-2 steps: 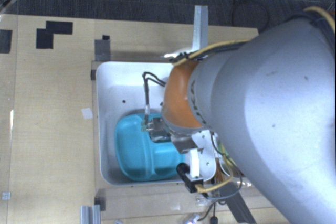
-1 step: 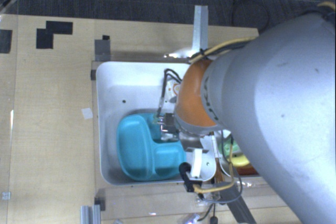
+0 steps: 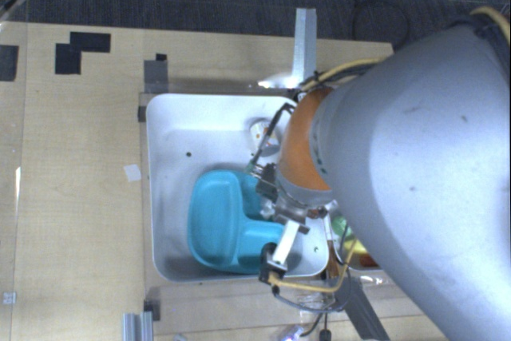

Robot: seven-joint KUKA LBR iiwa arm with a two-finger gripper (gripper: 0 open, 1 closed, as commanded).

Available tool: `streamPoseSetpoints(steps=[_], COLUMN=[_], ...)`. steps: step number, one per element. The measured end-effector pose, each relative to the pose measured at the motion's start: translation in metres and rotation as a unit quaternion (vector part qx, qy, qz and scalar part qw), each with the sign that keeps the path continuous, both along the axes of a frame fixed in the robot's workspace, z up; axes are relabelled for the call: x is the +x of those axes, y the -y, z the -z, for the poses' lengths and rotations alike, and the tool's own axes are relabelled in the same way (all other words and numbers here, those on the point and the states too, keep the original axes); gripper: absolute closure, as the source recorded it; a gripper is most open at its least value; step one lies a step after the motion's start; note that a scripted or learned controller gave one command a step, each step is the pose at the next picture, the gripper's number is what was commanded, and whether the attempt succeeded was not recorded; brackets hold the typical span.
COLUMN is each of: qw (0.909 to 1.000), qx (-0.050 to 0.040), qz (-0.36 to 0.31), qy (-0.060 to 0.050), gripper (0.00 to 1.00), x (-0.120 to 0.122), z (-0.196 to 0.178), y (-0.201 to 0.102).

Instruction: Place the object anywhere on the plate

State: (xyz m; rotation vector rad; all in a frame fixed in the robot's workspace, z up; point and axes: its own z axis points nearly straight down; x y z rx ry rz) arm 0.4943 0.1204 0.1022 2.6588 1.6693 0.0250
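on my feed: white bin (image 3: 172,172), left of two, on the pale wooden bench (image 3: 72,196). contents: one turquoise plate (image 3: 219,224), lying in the bin's near half. the arm (image 3: 415,172), grey with orange band, reaches in from the right and covers the bin's right part; i cannot tell the gripper's state. the object to be placed is not identifiable; green and orange scraps (image 3: 351,239) peek out beside the wrist.

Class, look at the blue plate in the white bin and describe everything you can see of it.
The blue plate is a smooth, glossy turquoise dish with rounded corners and a raised rim, plastic by its look. It lies flat on the floor of the left white bin, toward the near wall. The arm's wrist hangs over its right part and hides that side, so its full outline and anything lying there cannot be told.
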Motion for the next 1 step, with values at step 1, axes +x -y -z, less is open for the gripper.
streamPoseSetpoints(steps=[1], qw=[0.9979], qx=[-0.0039], qz=[-0.065], qy=[-0.004], gripper=[1.00], x=[0.0075], z=[-0.0831], y=[0.1194])
